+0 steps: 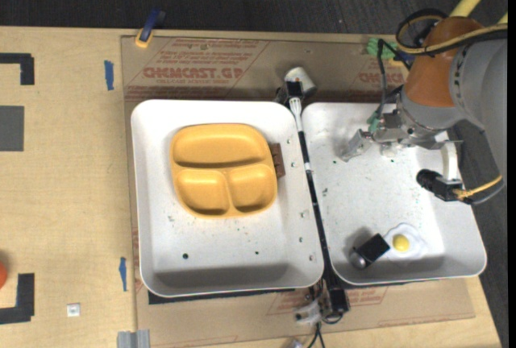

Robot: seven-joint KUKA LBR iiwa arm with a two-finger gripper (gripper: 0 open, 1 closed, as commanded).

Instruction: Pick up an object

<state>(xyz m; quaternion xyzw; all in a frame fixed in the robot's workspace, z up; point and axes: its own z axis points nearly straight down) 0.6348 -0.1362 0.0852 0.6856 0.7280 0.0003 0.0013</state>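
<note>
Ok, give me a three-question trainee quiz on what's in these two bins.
1. True or false: the yellow divided tray lies in the left bin.
2. Which lies nearest the black block in the right bin? A) the fried-egg toy B) the yellow divided tray C) the blue clip
3. Fill in: the gripper hangs over the ____ bin.

Key: 1 true; 2 A; 3 right.

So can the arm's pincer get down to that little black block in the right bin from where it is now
Probably yes. The pincer hangs over the same right bin, and the black block lies uncovered near the front wall, with a fried-egg toy close beside it.
</note>
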